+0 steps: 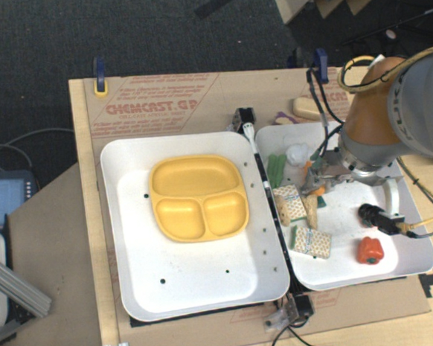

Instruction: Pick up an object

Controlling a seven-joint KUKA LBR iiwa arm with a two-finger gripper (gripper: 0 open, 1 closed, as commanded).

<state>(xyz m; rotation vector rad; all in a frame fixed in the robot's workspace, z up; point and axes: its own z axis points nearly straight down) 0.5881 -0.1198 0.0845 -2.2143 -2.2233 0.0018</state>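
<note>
My gripper (318,177) hangs low over the upper left part of the right bin (414,265), under the grey and orange wrist. Just below it lies a small orange and green piece (314,193). To its left lie a green strip (276,170) and a pale round thing (297,153). Two patterned packets sit along the bin's left side, one (287,202) near the gripper and one (312,242) lower down. A red pepper-like object (369,250) rests at the lower right of that bin. Nothing visibly sits in the gripper.
The left bin (142,271) holds a yellow divided plate (200,196). A black clip (243,117) sits at the top of the seam between the bins. Beyond the bins, on the board, lies a tan object (307,108).
</note>
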